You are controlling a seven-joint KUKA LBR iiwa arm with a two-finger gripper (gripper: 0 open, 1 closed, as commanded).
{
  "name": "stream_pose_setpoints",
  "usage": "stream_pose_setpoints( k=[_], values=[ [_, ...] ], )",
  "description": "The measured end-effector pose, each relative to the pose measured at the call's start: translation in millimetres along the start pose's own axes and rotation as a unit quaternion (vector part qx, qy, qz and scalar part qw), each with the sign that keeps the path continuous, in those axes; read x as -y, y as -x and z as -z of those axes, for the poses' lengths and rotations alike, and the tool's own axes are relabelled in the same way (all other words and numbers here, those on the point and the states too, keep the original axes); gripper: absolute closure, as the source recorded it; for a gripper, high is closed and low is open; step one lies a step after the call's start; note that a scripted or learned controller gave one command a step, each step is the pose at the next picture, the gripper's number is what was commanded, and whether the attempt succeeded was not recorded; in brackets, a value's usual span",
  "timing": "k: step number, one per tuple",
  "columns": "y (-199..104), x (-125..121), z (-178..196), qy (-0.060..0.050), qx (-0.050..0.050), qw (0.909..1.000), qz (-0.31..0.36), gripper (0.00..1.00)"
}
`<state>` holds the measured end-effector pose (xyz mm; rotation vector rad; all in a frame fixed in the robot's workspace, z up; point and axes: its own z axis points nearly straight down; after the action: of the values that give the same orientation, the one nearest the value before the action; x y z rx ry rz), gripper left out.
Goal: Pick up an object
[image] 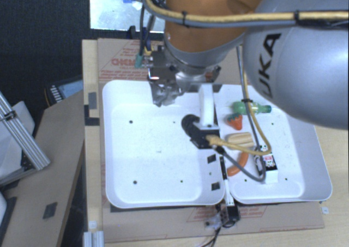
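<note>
**Small toy food in the right bin, tool over the left**

Cardboard covers the tabletop (65, 148), and on it sit two shallow white bins side by side; I will use the seam between them as my landmark. The left bin (142, 153) lies to the seam's left. The right bin (305, 180) holds everything I could pick: a green piece (252, 108) at the far end, an orange piece (235, 122) just beside it and nearer the seam, a pale tan stick (240, 140) further toward me, an orange carrot-like piece (238, 165) close to the seam, and a small black-and-white block (269, 165) right of that.

My guess is these are light, hard plastic toys, stiff and a little slick, not fragile. I would take the tan stick across its narrow middle, since it lies clear of the wall.

The tool (162, 96) hangs over the left bin's far edge, well left of the seam and apart from every piece. I cannot tell how it is set, as the wrist hides it.
</note>
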<state>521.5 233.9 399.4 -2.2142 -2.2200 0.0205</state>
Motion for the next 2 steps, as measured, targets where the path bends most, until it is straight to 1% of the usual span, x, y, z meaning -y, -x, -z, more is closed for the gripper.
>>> stream_pose_setpoints(
  k=[1,2],
  values=[
    [67,-51,30,0.010,-0.002,0.9999,-0.004,1.00],
    [29,-67,-32,0.005,-0.002,1.0000,0.002,1.00]
  ],
)
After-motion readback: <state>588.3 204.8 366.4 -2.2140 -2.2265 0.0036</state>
